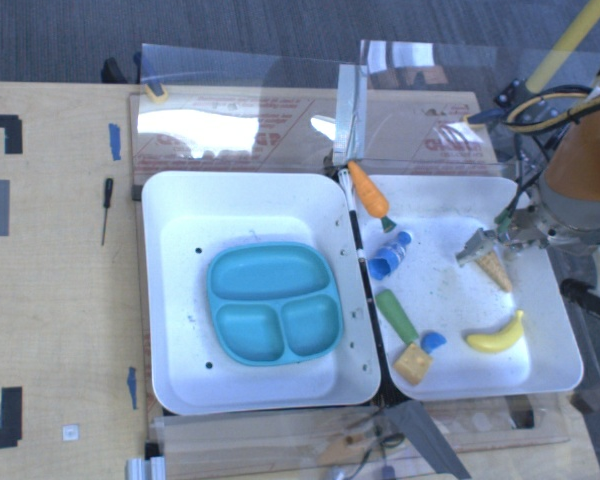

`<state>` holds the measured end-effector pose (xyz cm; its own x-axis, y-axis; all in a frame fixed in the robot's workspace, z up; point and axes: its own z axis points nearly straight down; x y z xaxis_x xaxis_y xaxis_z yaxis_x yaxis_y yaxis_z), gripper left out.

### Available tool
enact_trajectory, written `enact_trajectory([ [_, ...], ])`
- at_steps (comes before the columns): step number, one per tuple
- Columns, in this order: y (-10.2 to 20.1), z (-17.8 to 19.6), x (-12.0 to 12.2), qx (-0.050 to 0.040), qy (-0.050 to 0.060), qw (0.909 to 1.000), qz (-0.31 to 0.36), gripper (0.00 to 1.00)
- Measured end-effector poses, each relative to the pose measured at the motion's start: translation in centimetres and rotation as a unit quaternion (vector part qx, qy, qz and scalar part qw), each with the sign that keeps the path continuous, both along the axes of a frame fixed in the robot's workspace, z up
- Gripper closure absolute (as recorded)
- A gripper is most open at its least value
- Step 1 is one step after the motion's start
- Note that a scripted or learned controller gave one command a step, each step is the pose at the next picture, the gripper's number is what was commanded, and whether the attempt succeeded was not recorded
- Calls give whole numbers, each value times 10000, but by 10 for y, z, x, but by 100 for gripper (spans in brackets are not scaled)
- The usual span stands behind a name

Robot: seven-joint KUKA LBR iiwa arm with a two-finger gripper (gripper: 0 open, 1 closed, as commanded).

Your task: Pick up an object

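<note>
The step in hand looks like the approach before a grasp: the gripper (477,247) hangs low over the right bin (450,218), at the right of the frame, and nothing is visibly held in it. A grey, finger-like piece juts toward the left from the wrist, but at this slant I cannot tell whether the tool is open or closed.

The nearest thing is a tan cone (494,267), lying on the bin floor just below and right of the gripper tip, close to it or perhaps touching (the view does not settle which). It seems the likely target. The next move calls for lining the tool over the cone's length, dropping to the floor and closing before any lift.

Other candidates lie in the same bin: a banana (497,335) toward the lower right, a carrot (368,192) at the upper left corner against the divider, a blue piece (388,257) below it, and a green piece (396,313) lower still.

The arm (580,168) enters from the frame's right edge, its orange band above the wrist, cables looped over it, and the wrist bends down and leftward into the bin.
</note>
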<state>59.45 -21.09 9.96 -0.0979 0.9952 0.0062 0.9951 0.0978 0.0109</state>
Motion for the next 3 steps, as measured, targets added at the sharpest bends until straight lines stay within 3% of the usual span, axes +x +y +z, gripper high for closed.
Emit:
enact_trajectory([
  [1, 0, -11, -1, 12, 32, 9982, 594, 0],
  [2, -3, 0, 1, -37, -10, 9983, 587, 100],
  [3, 87, 123, -22, -40, -19, 9990, 440, 100],
])
